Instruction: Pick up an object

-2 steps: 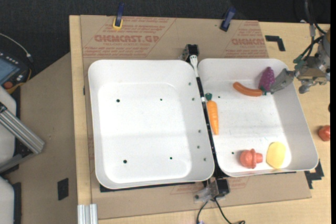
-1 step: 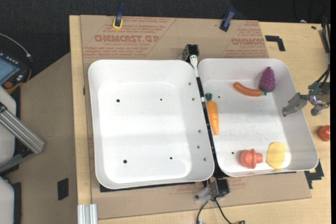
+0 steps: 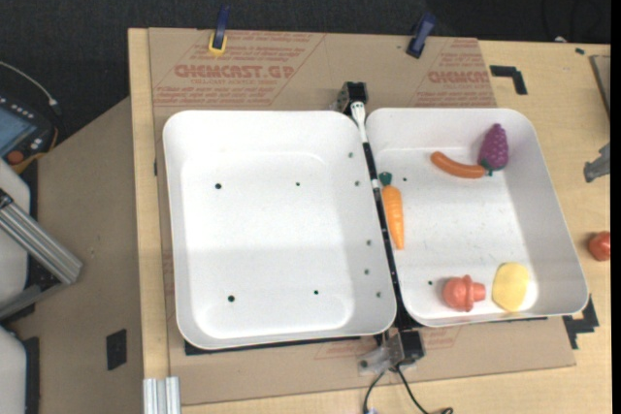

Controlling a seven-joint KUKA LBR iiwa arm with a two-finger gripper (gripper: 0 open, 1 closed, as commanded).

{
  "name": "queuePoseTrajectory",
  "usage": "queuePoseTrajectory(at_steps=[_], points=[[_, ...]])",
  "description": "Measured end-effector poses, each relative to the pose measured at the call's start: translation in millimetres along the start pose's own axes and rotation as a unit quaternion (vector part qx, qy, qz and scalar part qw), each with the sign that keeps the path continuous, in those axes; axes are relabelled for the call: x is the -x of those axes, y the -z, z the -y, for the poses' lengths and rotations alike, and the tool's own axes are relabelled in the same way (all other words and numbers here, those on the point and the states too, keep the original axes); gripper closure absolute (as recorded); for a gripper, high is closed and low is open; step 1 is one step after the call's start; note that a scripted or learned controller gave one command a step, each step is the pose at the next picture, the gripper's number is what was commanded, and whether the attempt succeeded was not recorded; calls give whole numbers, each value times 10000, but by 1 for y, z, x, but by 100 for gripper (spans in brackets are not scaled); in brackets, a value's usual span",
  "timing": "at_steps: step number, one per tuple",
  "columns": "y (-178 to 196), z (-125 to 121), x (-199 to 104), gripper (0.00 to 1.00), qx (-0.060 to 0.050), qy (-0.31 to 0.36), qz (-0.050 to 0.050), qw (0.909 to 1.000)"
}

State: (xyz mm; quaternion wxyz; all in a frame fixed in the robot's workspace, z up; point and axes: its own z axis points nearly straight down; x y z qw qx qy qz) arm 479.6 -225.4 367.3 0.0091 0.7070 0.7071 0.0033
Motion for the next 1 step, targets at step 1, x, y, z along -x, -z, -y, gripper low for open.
queuePoseTrajectory(at_steps=[1], points=[[108, -3, -80, 0, -3, 37, -23, 10000]])
